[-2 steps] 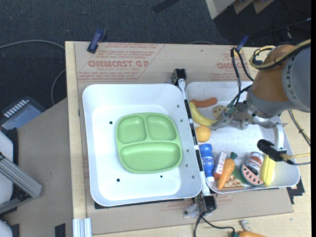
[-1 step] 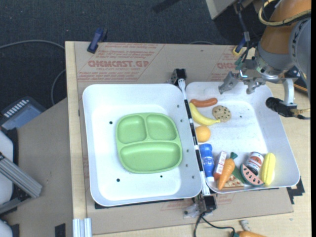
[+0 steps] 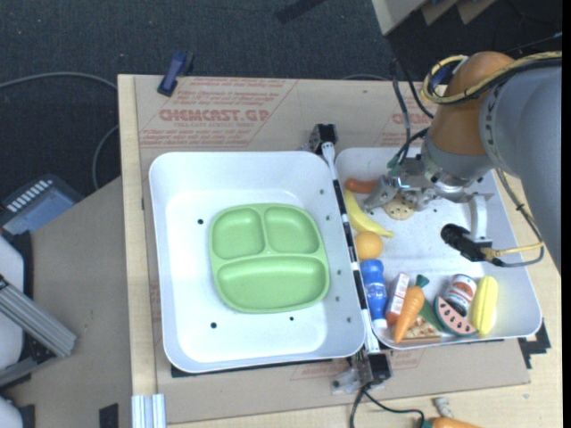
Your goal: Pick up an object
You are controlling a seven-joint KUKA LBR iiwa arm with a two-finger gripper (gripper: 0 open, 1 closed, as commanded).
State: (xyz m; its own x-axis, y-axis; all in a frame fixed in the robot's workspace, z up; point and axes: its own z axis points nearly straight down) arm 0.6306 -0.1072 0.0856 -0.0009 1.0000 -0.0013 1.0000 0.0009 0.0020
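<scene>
The right bin (image 3: pixel 513 239) holds several toy foods. My gripper (image 3: pixel 399 193) hangs low at the bin's back left, right over a brown cookie (image 3: pixel 399 209); whether it touches the cookie is unclear. Just to its left lie a red sausage (image 3: pixel 358 185) and a yellow banana (image 3: pixel 364 218). An orange (image 3: pixel 368 246) and a blue bottle (image 3: pixel 372 285) lie along the left wall. A carrot (image 3: pixel 409 308), a watermelon slice (image 3: pixel 451 317), a small can (image 3: pixel 461 289) and a yellow corn cob (image 3: pixel 485 303) sit along the front.
The left bin (image 3: pixel 178 239) holds a green divided plate (image 3: pixel 268 257). A black clamp (image 3: pixel 323 135) sits at the back where the two bins meet. A blue clip (image 3: pixel 174 72) lies on the board's back left corner. Bare bin floor shows right of the cookie.
</scene>
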